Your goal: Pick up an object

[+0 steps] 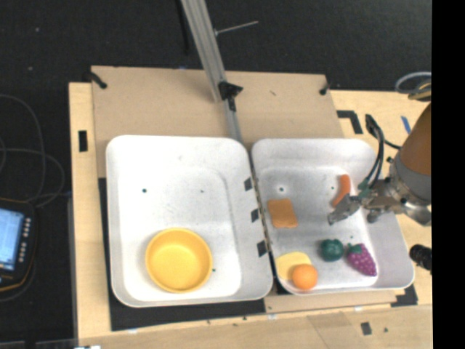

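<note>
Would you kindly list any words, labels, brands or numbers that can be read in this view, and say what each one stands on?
None can be read.
The handheld screen at the left edge glows, but whatever it displays is too blurred to read.
The white bins, toy food and bench bear no legible text.

Two bins, left (131, 166) and right (305, 155), of white plastic with a faintly speckled, semi-matt finish. Yellow bowl (179, 259) of smooth plastic with a soft sheen. Bench board (160, 100) of matt brown wood or fibreboard. Slanting rail (203, 38) of pale brushed metal. Toy grapes (361, 259), orange (304, 276) and green ball (332, 249) of smooth, slightly glossy plastic. Floor (43, 27) dark, matt and rough.
</note>
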Controlling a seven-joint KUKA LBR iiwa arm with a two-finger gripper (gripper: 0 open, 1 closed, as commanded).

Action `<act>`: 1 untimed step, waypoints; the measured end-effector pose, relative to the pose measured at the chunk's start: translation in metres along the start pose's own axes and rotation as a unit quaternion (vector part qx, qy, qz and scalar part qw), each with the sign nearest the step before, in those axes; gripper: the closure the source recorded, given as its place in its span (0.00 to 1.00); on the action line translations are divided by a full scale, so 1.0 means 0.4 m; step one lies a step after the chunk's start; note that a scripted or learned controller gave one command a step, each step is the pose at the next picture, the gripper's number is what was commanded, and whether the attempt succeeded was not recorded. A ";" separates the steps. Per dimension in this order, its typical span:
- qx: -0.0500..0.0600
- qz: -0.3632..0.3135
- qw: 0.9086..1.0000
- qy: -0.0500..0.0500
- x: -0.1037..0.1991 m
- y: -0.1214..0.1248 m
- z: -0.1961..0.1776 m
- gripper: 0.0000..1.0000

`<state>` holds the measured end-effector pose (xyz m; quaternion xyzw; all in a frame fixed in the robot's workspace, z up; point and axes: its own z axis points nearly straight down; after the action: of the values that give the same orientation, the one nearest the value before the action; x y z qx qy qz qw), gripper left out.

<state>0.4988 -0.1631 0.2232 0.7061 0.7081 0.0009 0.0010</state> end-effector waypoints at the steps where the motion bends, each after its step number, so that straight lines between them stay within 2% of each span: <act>1: 0.000 0.001 1.000 0.000 0.000 0.000 0.000 0.00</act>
<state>0.4988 -0.1633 0.2232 0.7066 0.7076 0.0010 0.0011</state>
